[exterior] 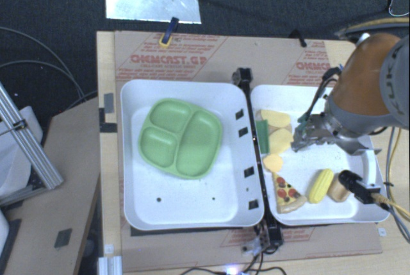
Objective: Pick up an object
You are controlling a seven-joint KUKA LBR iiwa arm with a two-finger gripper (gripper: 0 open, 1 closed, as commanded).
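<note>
toy food lay scattered in the right bin [368,219], and the claw [303,137] hung low over its middle, just right of a cluster of pale yellow potato-like pieces [277,129]. we could not tell how the claw stood; the wrist and its orange band [365,78] covered most of it from above.

below and a little right of the claw sat a corn cob [321,185], with a small brown piece [338,189] touching its right side. below and left of the claw lay a pizza slice [287,194]. far to the claw's left, in the left bin [144,213], rested a green divided plate [180,138].

we judged these toys to be light, stiff plastic, smooth and likely slippery. the potato pieces overlapped, so a grasp there risked nudging neighbours. the pizza slice looked flat and hard to get under. we thought the corn cob the best pick, taken across its narrow width at mid-length.
</note>
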